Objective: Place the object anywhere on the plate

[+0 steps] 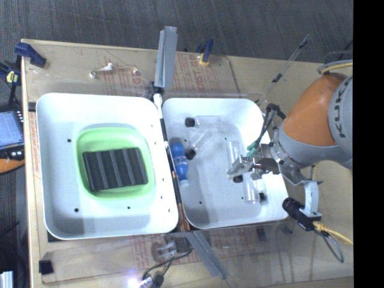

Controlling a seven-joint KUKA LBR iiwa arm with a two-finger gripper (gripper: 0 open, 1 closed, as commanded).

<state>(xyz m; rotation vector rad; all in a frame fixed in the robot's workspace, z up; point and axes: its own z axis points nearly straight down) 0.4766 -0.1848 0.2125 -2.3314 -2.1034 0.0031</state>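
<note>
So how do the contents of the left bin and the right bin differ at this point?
The left bin bears one green plate with a dark ribbed block lying on it; the right bin has several loose clear bottles and a blue one, scattered. The gripper sits over the right bin, away from the left. Both bins are shallow and white.

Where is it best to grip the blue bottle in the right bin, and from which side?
Probably around the middle of the blue bottle, from above. It lies flat along the right bin's left wall, so the fingers should close across its width, not along it.
</note>
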